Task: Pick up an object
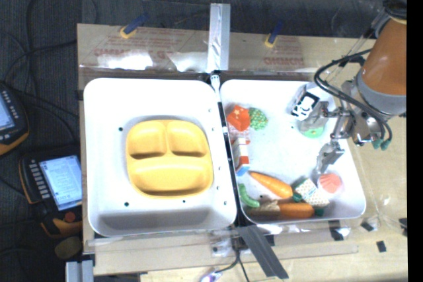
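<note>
Pink-red round toy (330, 182) low at four o'clock in right bin (284, 92), just under gripper (328, 158); grip state impossible to tell, perhaps hovering. Crowded: carrot (271, 184) at nine o'clock, bin wall close — could slip or snag

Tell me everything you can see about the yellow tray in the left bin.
The yellow tray looks like smooth moulded plastic with rounded corners. It has three hollows: two smaller ones side by side at the far side and one wide one at the near side. It lies flat, right way up, near the middle of the left bin. It rests on the bin's floor, and nothing else touches it.
</note>
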Robot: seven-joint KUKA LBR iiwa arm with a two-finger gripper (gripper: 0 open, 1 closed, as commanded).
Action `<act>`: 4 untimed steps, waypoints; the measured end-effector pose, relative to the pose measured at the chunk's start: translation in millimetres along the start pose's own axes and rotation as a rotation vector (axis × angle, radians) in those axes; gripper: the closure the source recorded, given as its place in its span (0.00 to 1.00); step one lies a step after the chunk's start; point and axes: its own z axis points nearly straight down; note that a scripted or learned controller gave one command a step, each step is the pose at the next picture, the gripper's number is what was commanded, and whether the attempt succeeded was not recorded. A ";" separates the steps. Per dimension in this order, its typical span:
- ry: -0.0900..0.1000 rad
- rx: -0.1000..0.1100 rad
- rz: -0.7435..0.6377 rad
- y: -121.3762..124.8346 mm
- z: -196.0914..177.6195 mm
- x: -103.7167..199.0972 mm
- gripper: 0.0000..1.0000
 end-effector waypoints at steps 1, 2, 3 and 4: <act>-0.018 0.003 0.034 -21.3 148.3 7.8 0.00; -0.019 0.005 -0.170 40.6 163.5 16.5 0.00; -0.019 0.008 -0.263 47.1 163.4 16.2 0.00; 0.000 -0.002 -0.348 3.2 155.0 -27.9 0.00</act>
